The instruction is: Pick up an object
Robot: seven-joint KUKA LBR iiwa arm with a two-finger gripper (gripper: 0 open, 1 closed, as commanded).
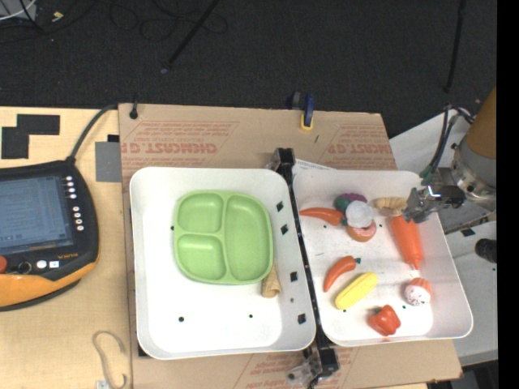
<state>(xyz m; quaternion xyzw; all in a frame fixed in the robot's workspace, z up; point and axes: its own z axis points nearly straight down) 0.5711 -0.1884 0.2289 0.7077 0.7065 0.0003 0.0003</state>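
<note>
the gripper (pixel 418 203) hangs over the right bin (pixel 454 298), just above the top of the toy carrot (pixel 408 240) lying near that bin's right wall; whether its grip is spread or pressed together cannot be told. a green divided plate (pixel 223 237) sits in the left bin (pixel 154 298).

A grey robot arm with an orange band above its wrist reaches in from the right. Its gripper (pixel 423 200) hangs low over the right bin's far right corner, fingers pointing left; their spread is too blurred to judge.
</note>
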